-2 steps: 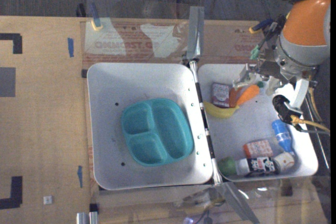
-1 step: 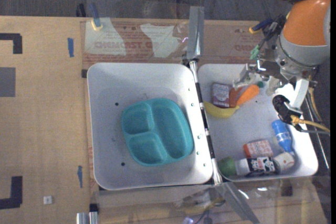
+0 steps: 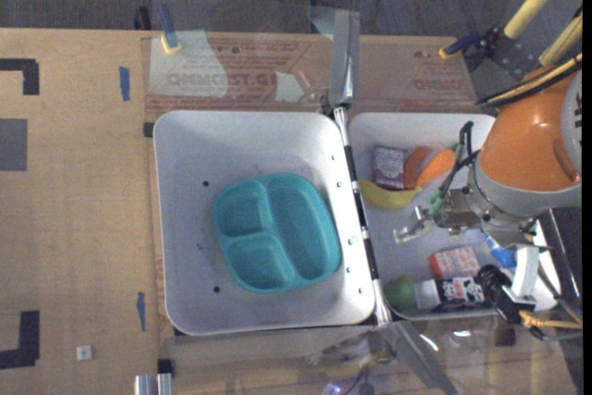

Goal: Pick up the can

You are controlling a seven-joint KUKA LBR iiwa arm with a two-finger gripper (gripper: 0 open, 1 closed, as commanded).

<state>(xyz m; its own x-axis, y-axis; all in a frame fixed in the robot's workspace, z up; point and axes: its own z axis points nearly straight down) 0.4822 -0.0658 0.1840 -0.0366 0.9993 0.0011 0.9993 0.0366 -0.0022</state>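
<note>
Can [image 3: 389, 167], purple, upright at the far-left of the right bin [image 3: 546, 296], beside a yellow banana [image 3: 384, 195] and an orange [image 3: 433, 166]. Gripper [image 3: 413, 225] hangs over the bin's middle, just near-right of the can, not touching; fingers spread, holding nothing. Left bin [image 3: 176, 199]: teal divided tray [image 3: 276, 232]

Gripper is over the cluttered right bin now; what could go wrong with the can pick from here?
1. The small purple can stands at the far end of the right white bin, touching the yellow banana and close to the orange fruit; a grasp may catch those instead.
2. The metal gripper hangs over the bin's middle, short of the can, so closing there would likely miss.
</note>
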